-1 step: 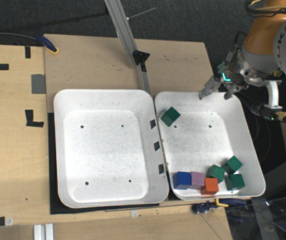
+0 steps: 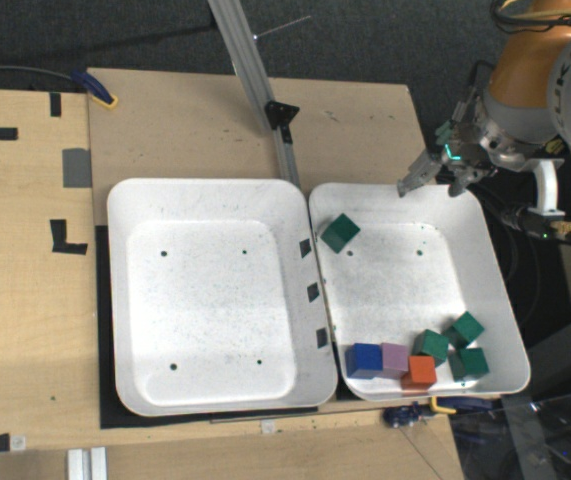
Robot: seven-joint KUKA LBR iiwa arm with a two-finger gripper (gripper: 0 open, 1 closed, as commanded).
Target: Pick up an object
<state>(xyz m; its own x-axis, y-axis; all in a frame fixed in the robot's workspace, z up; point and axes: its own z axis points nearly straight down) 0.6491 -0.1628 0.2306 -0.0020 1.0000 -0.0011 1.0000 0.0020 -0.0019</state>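
Gripper sits above the right bin's far rim, fingers spread, holding nothing. You'd best target the lone green block, clear of neighbours.

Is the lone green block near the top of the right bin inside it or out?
Inside. The green block lies on the right bin's white floor, within its rim.

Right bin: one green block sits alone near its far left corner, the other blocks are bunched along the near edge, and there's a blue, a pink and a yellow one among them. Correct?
One slip: there is no yellow block. The camera view shows an orange block beside the pink block and the blue block. The rest holds: the lone green block sits near the right bin's far left corner.
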